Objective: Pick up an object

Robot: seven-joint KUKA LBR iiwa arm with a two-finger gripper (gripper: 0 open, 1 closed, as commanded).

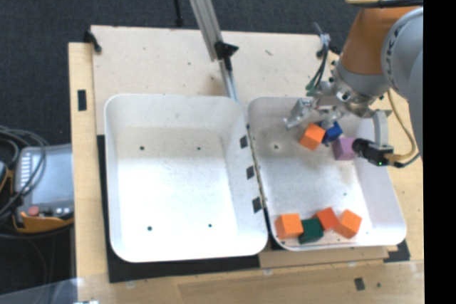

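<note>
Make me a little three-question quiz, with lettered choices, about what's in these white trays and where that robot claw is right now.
1. Where do the blocks lie?
A. All in the left bin
B. All in the right bin
C. Split between both bins

2. How many orange blocks lie along the right bin's near edge?
A. One
B. Three
C. Five

3. Where is the gripper?
A. Over the far end of the right bin
B. Over the left bin
C. Outside both bins

Answers:
1. B: every block sits in the right bin.
2. B: three orange blocks sit in that row, with a green block among them.
3. A: the gripper hangs over the bin's far end, close above another orange block, beside a blue block and a purple block.
</note>
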